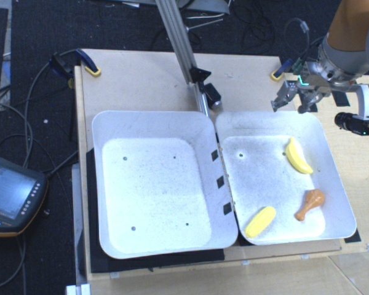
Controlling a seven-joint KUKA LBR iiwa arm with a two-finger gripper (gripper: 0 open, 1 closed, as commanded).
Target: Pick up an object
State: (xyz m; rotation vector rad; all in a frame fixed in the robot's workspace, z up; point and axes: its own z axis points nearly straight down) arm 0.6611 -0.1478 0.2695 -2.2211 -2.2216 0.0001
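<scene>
Right bin [332, 158]: banana [298, 157] below hand [297, 103], apart.

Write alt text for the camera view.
A grey arm's gripper hovers over the far edge of the right bin, which holds a banana, a drumstick and a yellow corn-like piece. The left bin sits alongside on the bench.
</scene>
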